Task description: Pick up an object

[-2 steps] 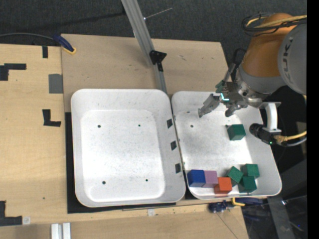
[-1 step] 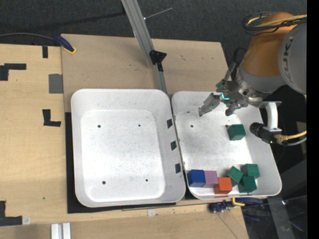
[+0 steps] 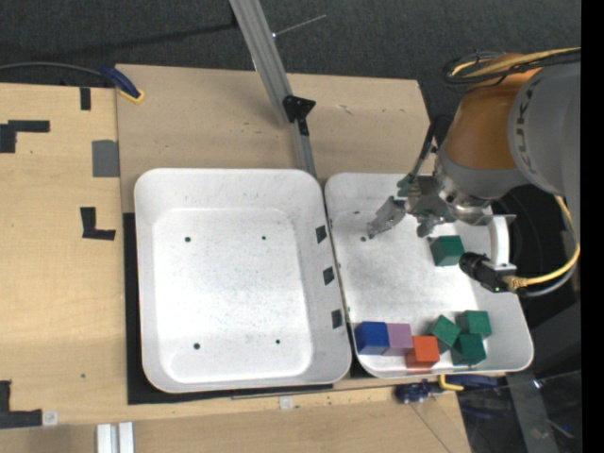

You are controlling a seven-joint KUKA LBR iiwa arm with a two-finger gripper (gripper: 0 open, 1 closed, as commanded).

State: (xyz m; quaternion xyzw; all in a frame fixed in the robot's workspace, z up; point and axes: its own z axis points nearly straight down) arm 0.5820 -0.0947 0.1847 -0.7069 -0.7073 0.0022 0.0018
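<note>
Green block by the claw (image 3: 446,249): lies in the right bin, toward its 2 o'clock corner, apart from the other blocks and just at 5 o'clock of the claw; nothing grips it.
Claw (image 3: 396,212): hangs over the upper part of the right bin; one grey finger (image 3: 381,223) slants toward 8 o'clock, its tip close to the bin floor; whether the fingers are spread or pressed together cannot be told, and no block sits between them.
Arm (image 3: 500,130): grey with an orange band, reaching in from 3 o'clock, yellow cable looping beside it.
Block cluster: along the 6 o'clock wall of the right bin, a blue block (image 3: 372,337), a purple block (image 3: 399,336) touching it, an orange block (image 3: 425,350), then three green blocks (image 3: 467,336) bunched at the 5 o'clock corner.
Right bin (image 3: 377,262): white, shallow, speckled floor.
Left bin (image 3: 231,281): white, beside the right bin at 9 o'clock, edges touching.
Counter (image 3: 189,121): pale wood, black tape marks at 9 o'clock, a metal bar (image 3: 264,45) slanting in from 12 o'clock.
</note>
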